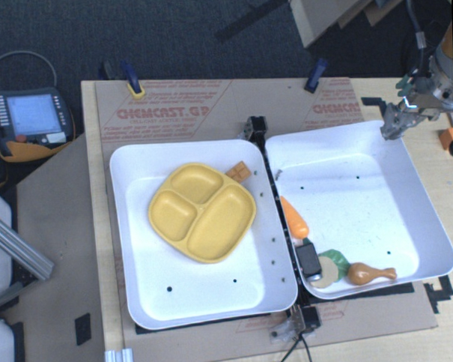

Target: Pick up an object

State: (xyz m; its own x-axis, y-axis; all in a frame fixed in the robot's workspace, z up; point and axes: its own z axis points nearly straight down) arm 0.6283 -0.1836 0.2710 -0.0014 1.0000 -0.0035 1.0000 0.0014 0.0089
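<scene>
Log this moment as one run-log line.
pincer: above right bin's far right corner, holding nothing | carrot, drumstick: along right bin's near-left side | yellow plate: left bin | pick: not yet done

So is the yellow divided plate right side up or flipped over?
Right side up. The yellow divided plate lies flat in the left bin, its three hollow compartments facing the camera.

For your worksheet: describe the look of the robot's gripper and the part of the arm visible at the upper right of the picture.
The gripper is small, grey and metallic, with two short fingers. Above it sits a boxy silver-grey wrist section with thin dark cables running upward. An orange patch shows at the frame's edge beside it.
</scene>
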